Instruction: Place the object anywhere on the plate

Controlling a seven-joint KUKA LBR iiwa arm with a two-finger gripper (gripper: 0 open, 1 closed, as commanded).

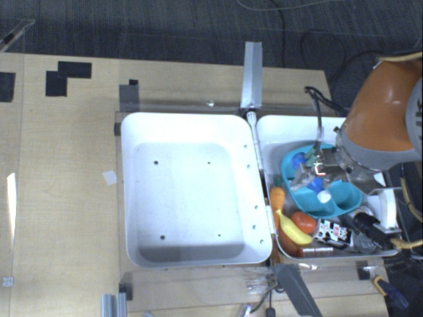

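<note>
The arm enters from the right edge of the frame and reaches down into the right bin. The gripper sits low over a cluster of blue items at the centre of that bin; whether it is spread or closed cannot be determined.

Right bin contents:
- blue plate, partly hidden under the gripper;
- blue bowl-shaped piece, just below the gripper;
- banana, at the lower left;
- red tomato-like object, touching the banana;
- orange object, against the left wall.

The left bin occupies the centre of the frame.
</note>
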